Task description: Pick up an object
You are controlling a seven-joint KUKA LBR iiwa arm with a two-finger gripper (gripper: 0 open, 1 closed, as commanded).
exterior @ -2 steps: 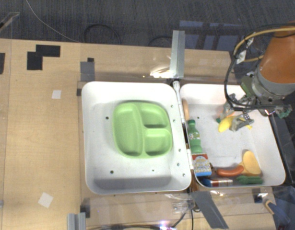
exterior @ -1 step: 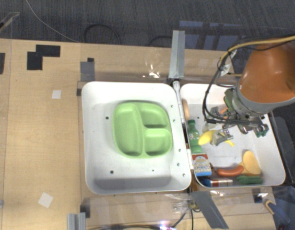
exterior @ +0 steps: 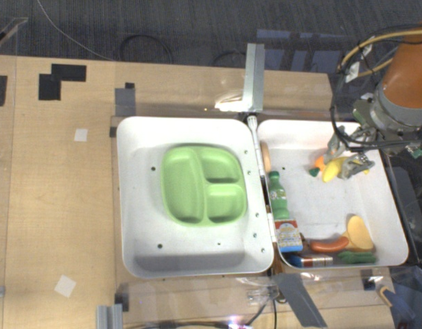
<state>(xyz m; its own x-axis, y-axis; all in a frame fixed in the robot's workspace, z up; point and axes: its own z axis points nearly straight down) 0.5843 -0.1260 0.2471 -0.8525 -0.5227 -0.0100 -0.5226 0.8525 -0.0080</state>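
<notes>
Below the pincer [exterior: 348, 157], a red sausage [exterior: 327, 244] and green bottle [exterior: 278, 196] lie unclaimed. The pincer is closed on a small yellow object [exterior: 332, 171], apparently pinched between its fingers. Lift vertically, slowly; the grip looks marginal.

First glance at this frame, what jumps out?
The bright green divided tray lying in the left bin. Next, the arm's orange band at upper right, with the end effector low over the right bin beside a yellow toy. Then the clutter along that bin's left and bottom edges, including a green bottle.
</notes>
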